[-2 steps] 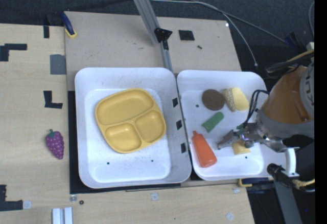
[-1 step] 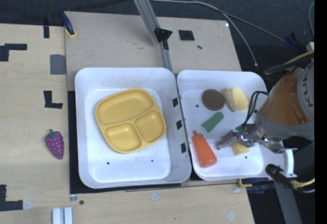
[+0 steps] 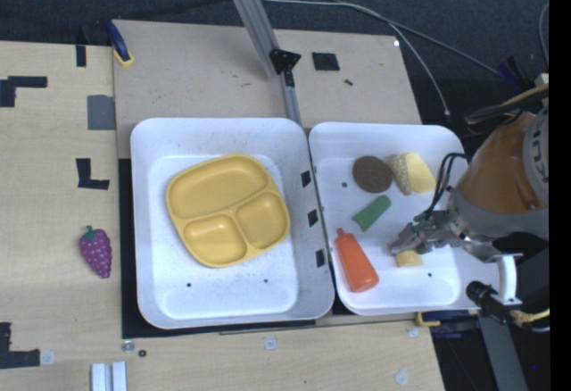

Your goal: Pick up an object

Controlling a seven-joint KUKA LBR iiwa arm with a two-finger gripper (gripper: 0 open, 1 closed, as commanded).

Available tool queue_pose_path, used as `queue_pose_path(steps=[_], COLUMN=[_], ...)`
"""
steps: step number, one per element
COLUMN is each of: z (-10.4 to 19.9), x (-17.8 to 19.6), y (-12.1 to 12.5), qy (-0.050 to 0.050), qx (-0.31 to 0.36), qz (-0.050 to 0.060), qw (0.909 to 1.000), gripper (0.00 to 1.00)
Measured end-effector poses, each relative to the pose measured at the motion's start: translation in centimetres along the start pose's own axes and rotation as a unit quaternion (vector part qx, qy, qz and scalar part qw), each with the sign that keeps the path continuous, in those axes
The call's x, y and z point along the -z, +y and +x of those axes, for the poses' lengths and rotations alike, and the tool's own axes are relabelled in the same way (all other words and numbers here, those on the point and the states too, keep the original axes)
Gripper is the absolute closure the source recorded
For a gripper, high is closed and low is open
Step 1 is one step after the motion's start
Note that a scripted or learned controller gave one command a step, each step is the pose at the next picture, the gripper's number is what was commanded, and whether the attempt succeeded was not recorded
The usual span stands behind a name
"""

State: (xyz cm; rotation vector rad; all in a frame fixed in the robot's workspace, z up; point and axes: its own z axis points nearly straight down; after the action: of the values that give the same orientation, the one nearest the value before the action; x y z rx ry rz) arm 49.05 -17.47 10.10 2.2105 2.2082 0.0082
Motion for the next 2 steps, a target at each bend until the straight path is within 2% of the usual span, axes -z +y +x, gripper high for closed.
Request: queue_pose_path(steps=[1, 2], z=[0.0, -0.1], x=[6.3, 12.5], y=[0.3, 0.9], qy=[0.003, 0.003], qx=[0.001, 0.001], qz=[0.006, 0.006], qw=[1.0000, 1.0000], gripper=[1.00, 1.00])
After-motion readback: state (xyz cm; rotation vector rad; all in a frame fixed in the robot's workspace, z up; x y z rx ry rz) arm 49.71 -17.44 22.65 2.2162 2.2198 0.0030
